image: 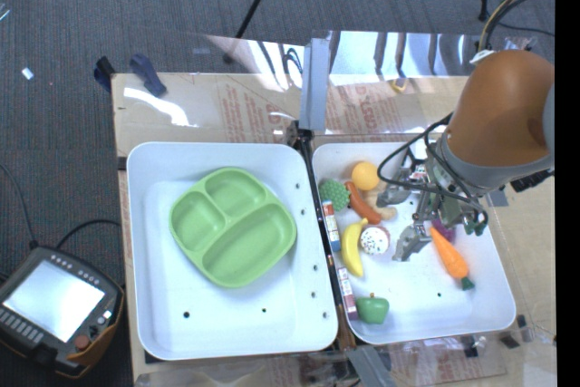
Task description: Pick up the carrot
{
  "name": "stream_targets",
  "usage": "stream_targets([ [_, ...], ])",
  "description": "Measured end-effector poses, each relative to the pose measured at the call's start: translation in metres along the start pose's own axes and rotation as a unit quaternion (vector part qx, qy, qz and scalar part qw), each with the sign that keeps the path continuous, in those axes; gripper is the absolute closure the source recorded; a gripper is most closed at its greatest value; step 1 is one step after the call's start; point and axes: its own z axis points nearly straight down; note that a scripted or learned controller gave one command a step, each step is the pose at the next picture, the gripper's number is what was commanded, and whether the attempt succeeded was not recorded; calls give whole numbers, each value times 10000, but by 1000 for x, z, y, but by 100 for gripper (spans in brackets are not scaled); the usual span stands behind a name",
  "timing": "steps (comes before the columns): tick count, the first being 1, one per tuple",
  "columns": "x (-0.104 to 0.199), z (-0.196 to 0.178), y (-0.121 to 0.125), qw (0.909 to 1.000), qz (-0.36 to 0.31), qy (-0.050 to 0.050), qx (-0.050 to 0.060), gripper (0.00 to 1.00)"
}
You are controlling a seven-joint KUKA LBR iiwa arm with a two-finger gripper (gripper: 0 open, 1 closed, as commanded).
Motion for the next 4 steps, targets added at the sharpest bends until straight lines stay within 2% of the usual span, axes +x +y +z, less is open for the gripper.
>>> stream_targets([
  [1, 0, 0, 0, 10000, 0, -3, 1, 0],
  [2, 14, 76, -49, 9990, 447, 0, -2, 0],
  [3, -15, 108, -50, 9999, 112, -8, 0, 0],
  [4, 40, 118, -128, 9999, 138, -9, -3, 100],
])
